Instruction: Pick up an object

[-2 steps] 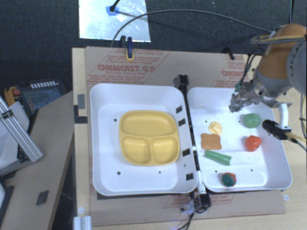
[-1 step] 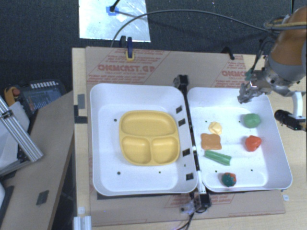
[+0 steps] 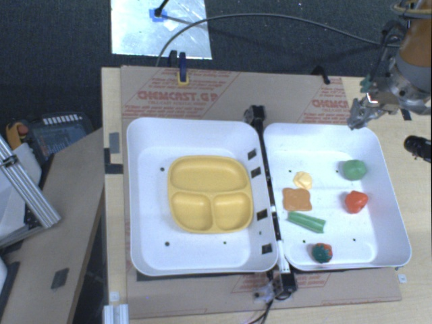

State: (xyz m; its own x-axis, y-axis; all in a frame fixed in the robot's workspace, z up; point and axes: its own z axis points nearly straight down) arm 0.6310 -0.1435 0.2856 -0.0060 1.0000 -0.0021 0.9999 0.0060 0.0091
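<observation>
brown bench (image 3: pixel 202 86) carries two white bins. green stick (image 3: pixel 306 221) in right bin (image 3: pixel 388 201), long axis running upper-left to lower-right. end effector (image 3: pixel 356 117) above far rim, grip state unclear.

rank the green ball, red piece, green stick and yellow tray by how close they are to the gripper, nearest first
Measured from the gripper, at the right bin's far right corner in the camera view:
1. Green ball, far right part of the right bin, almost straight below the gripper.
2. Red piece, just nearer the camera than the ball.
3. Green stick, mid right bin, toward the divider.
4. Yellow tray, in the left bin.
</observation>
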